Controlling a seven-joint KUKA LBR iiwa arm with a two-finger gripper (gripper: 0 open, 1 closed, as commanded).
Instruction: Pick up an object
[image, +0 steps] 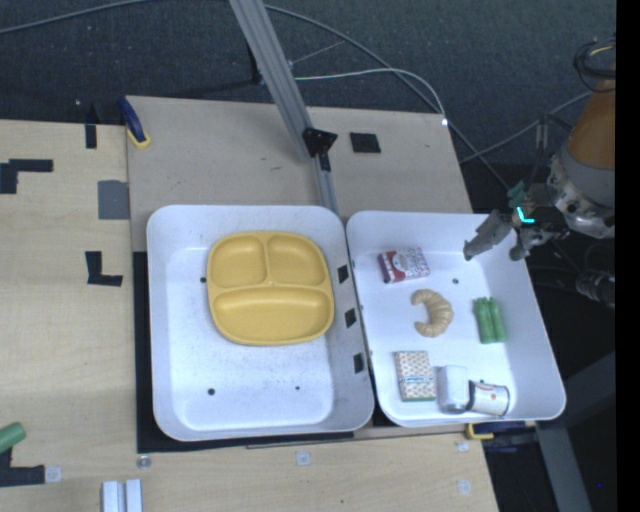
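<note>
The gripper (492, 238) is poised over the right bin's (540, 340) upper corner — jaw state cannot be told, nothing seen held. The croissant (433, 312) lies mid-bin; a descent is judged next.

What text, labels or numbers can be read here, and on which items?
None can be read.
Red-and-white packet: print too blurred.
Patterned box: markings too small.
White cup lying on its side: red band, no legible letters.
</note>
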